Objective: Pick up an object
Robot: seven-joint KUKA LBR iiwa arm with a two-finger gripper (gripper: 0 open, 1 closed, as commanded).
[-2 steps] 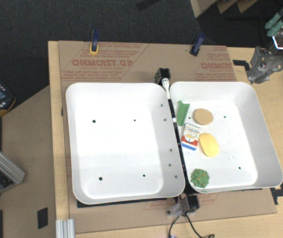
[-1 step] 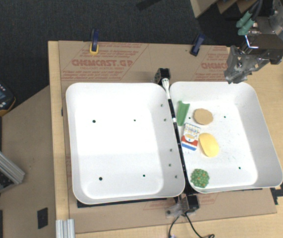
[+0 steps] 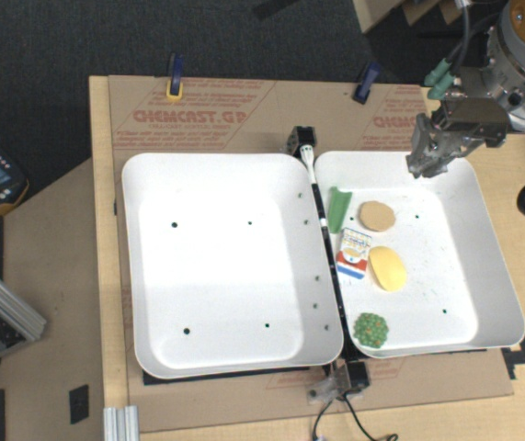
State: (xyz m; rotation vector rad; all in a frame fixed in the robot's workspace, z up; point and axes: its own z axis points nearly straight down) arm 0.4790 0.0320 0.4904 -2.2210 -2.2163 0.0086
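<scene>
I'm seeing the gripper [image 3: 425,165] hovering over the right bin's [image 3: 483,246] far edge, can't tell its state, arm cropped at frame edge, broccoli [image 3: 370,329] overlapping the near rim.

White bins [image 3: 216,338]; yellow, perhaps lemon-like, object [image 3: 388,268]

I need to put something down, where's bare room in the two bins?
The left bin has bare floor. In the right bin, room lies right of the yellow lemon-like piece. It is crowded by the divider: green strip, tan round piece, small packet, broccoli-like piece.
</scene>
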